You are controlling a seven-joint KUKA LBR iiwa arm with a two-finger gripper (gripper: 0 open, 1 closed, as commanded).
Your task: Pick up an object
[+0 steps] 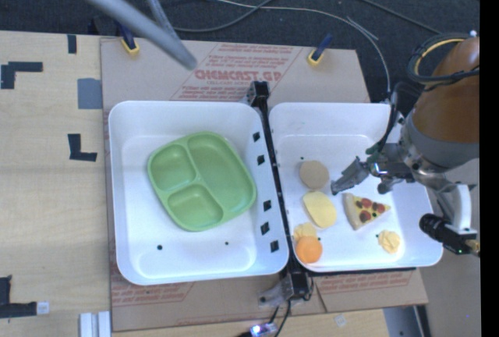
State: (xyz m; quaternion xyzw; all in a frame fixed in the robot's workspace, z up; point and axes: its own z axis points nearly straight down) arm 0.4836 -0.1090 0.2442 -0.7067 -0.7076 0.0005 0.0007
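The right bin [335, 121] holds a tan round cookie [314, 173], a pale yellow piece [320, 209], a pizza slice [365, 211], an orange ball [309, 250] and a small yellow item [390, 241]. My gripper [362, 186] hangs over the right bin, just above the pizza slice's far edge. It is open, with one dark finger [345, 179] reaching toward the cookie and the other finger [385, 186] to the right. Nothing sits between them.
A green three-compartment plate [201, 181] lies in the left bin [129, 172]. A black divider [269, 179] runs where the two bins meet. Cables cross the dark floor behind the bench. The arm's grey body with orange band [448, 109] stands over the right bin's right wall.
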